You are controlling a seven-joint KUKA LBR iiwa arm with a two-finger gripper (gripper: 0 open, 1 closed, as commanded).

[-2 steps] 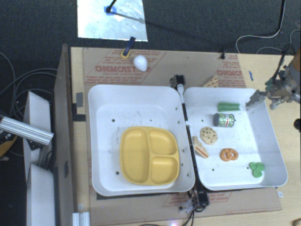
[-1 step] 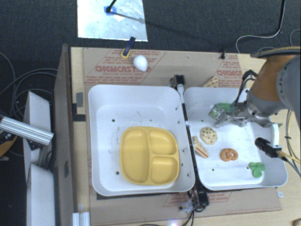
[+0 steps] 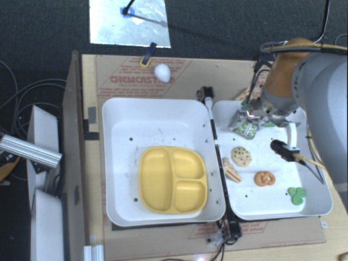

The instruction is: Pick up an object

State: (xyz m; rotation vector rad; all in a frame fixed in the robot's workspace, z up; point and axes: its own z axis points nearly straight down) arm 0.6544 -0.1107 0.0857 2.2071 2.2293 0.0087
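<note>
**Status.** Claw (image 3: 246, 116) sits over the far-left corner of the right bin (image 3: 272, 206). Claw state: cannot tell from this angle, since the wrist covers it. No item is seen held.

**Target.** The likely pick obj. is the green-and-silver packet (image 3: 246, 128), directly under the claw and just toward the camera. Contact btwn the two can't be confirmed.

**Other items, rel. to the claw.**
- Cookie (image 3: 241, 156): nearer the camera, past the packet.
- Wafer snack (image 3: 232, 173): beyond the cookie, slightly left.
- Pretzel (image 3: 264, 178): nearer the camera and to the right.
- Green piece (image 3: 296, 195): well apart, toward the near-right corner.
- Left bin (image 3: 125, 125) w/ yellow divided plate (image 3: 173, 179): well apart, left.

**Failure risks (est.).**
1. The packet looks flat and glossy, so it may slip out or crumple on closing.
2. The packet lies near the bin's left wall and far corner, so a descent offset to the left could strike the wall.
3. An off-centre grip may only nudge the packet toward the cookie, so the claw lifts w/ nothing.
</note>
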